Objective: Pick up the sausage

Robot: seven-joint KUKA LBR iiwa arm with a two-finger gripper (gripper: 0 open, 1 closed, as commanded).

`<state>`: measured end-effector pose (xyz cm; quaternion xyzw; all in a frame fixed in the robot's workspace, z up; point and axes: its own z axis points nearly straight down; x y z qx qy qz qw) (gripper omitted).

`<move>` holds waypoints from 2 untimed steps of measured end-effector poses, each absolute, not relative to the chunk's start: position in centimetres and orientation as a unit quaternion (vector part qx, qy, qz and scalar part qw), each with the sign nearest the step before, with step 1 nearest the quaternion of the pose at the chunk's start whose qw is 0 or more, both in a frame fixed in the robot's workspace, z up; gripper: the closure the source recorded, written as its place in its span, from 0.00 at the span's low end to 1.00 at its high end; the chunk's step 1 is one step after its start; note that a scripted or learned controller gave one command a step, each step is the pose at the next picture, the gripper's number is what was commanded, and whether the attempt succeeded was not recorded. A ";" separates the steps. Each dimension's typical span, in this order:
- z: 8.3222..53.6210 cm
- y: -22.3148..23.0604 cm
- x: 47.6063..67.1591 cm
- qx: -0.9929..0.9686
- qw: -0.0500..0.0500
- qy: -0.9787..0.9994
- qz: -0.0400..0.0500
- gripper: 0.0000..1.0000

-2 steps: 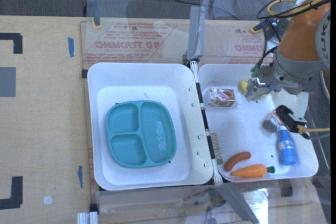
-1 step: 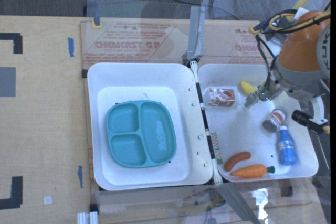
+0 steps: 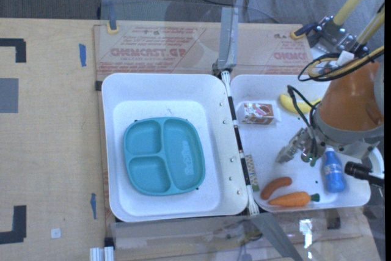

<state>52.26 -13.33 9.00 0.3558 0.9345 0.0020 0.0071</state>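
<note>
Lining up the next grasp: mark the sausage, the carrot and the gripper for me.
sausage (image 3: 276, 186), camera view, middle of its reddish body.
carrot (image 3: 289, 198), camera view, middle of its orange body.
gripper (image 3: 292, 150), camera view, at the fingertips above the right bin.

I see the gripper (image 3: 292, 151) hanging over the right bin (image 3: 269, 137), above and just right of the sausage (image 3: 276, 186), not touching it. The sausage lies beside the carrot (image 3: 292, 198) near the bin's front edge. I think the fingers stand slightly apart, but blur hides it. A blue bottle (image 3: 333, 171), a banana (image 3: 294, 104) and a small packet (image 3: 258, 113) share that bin. The left bin (image 3: 116, 131) holds a teal divided plate (image 3: 164, 156).
</note>
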 end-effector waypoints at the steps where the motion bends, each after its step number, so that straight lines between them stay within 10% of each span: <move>1: 16.0 -13.7 55.5 0.194 0.004 0.981 0.001 1.00; 2: 15.8 -13.9 48.9 0.156 0.000 0.988 0.001 1.00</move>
